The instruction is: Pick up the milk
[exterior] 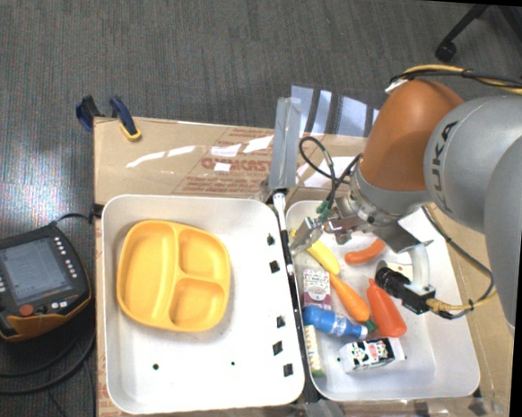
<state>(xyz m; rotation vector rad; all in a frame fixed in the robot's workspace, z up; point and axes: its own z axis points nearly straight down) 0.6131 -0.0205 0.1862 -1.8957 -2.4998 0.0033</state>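
Tool [311, 235] apart from milk [371, 353], carrot [349, 296], bottle [335, 323] between.

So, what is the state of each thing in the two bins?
milk carton, lying on its side in the right bin, not held.
blue bottle, lying flat beside the milk carton.
yellow plate, right way up in the left bin.
gripper, low over the right bin, away from the milk carton.

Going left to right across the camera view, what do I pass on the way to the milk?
Pendant → yellow plate → packet → milk.
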